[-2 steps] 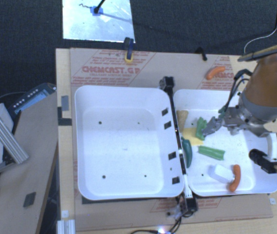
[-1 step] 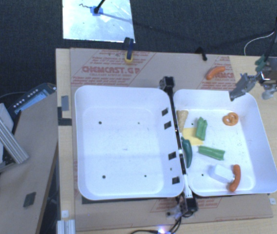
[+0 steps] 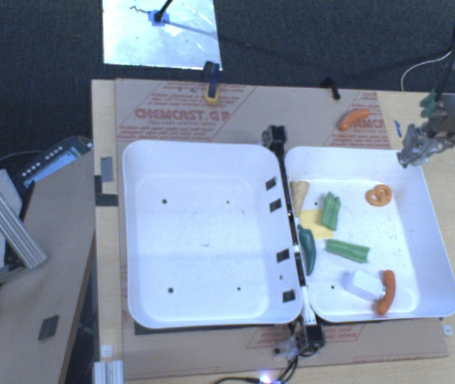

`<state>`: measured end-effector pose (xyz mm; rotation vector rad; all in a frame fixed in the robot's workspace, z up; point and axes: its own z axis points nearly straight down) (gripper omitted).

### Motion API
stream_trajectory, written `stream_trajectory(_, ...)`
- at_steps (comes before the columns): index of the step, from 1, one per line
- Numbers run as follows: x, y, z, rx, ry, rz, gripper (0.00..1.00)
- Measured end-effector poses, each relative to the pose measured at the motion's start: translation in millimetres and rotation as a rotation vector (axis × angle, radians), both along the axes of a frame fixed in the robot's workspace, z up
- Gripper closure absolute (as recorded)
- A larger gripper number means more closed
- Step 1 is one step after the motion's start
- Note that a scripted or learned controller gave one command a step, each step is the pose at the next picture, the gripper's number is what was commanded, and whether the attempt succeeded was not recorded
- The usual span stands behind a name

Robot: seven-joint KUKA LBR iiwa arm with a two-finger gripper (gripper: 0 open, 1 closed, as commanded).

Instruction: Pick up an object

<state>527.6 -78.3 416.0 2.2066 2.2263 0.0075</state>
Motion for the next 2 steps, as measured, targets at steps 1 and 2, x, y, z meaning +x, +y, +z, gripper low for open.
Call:
stream_trajectory(1, -19.0, 48.7, 93.4, 0.003, -0.005, 0.001, 1.00)
stream_trajectory(2, -41.6, 96.8, 100.8, 0.003, 0.004, 0.000, 1.00)
